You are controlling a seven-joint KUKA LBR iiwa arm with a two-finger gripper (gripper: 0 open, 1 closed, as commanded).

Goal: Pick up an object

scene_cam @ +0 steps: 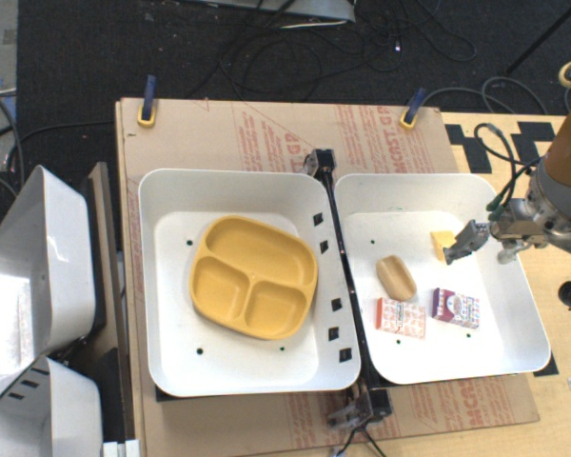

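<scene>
Objects you had to pick from all lay in the right bin (514,350), four of them: one small yellow block (443,245) nearest the gripper (460,247), one tan rounded lump (396,278) toward the bin's middle, one red-and-white packet (401,317) below the lump, and one purple-and-white packet (455,307) just right of that. You saw the gripper at the yellow block, touching or overlapping it, though whether its jaws were spread or closed I could not tell. One yellow divided tray (253,276) filled the left bin (162,284), while the right bin's lower right corner and upper strip offered open floor.
</scene>
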